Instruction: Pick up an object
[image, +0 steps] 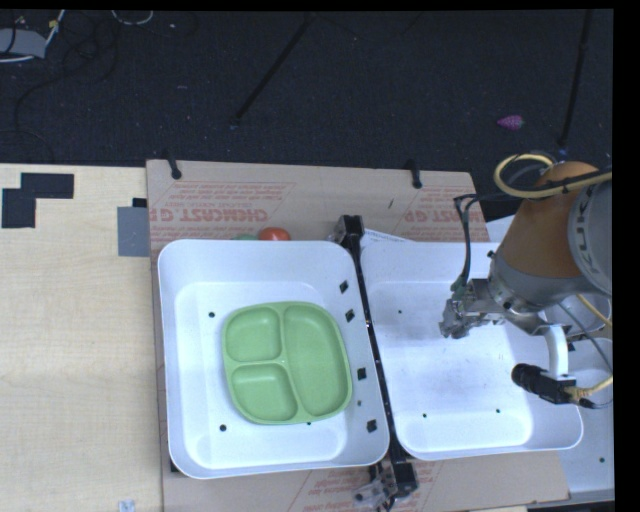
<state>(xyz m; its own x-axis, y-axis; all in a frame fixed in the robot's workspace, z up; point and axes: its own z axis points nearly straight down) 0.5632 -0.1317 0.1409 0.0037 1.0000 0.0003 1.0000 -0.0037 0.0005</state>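
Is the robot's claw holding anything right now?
Nothing seems held. The gripper hangs over the right bin, while the green plate lies in the left bin.

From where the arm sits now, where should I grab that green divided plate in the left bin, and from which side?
Take the green divided plate by its raised outer rim, likely the right edge, nearest the end effector over the right bin. It lies flat, so come straight down with one finger outside the rim and one inside a compartment. The edge sits close to the left bin wall, so room is tight.
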